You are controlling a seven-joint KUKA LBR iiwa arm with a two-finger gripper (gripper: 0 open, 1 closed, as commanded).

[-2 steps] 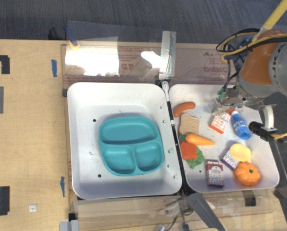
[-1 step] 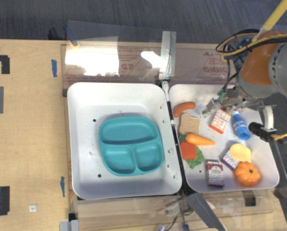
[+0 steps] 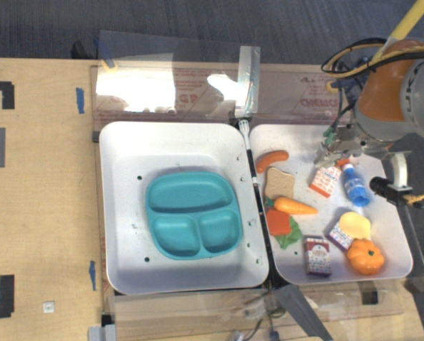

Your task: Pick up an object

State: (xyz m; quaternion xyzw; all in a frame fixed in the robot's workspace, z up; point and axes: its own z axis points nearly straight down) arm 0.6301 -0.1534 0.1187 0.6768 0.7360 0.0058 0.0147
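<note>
1. Metal gripper (image 3: 337, 150) hangs over the back of the right bin (image 3: 400, 261), just above a small orange-and-white carton (image 3: 324, 180); whether its fingers are apart or together, I cannot tell.
2. Beside that carton lies a blue plastic bottle (image 3: 354, 185) with a white cap, tilted on its side.
3. Along the right bin's left wall sit a curved reddish sausage (image 3: 271, 159), a flat tan slice of bread (image 3: 279, 184), a tapered orange carrot (image 3: 295, 206) and a red piece with a green leafy bit (image 3: 283, 225).
4. Toward the front lie a small dark-red printed box (image 3: 317, 254), a rounded yellow piece (image 3: 355, 225) and a ribbed orange pumpkin (image 3: 366, 256).
5. Left bin (image 3: 119, 155), smooth white with rounded corners, carries a teal plastic tray (image 3: 192, 214) divided into three compartments.
6. Arm (image 3: 393, 91) is grey with a glossy orange band, with yellow and black cables looped around it.
</note>
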